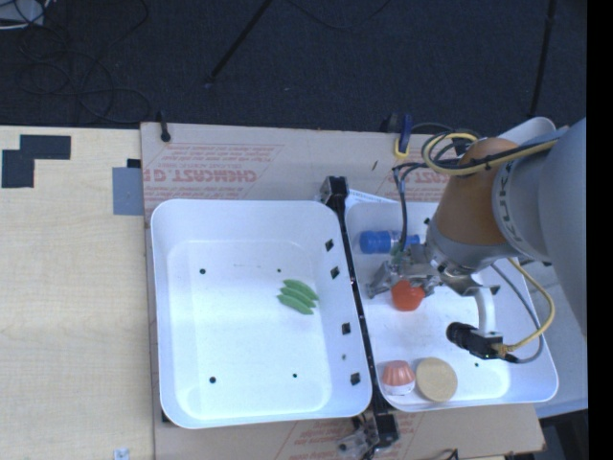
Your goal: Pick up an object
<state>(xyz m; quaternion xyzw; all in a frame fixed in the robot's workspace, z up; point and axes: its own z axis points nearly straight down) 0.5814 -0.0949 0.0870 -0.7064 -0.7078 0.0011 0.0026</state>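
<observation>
Down in the right-hand shallow white plastic bin, the two-finger gripper hangs with its metal jaws spread wide right over the small round orange-red ball, which could easily roll off sideways as they close.
</observation>
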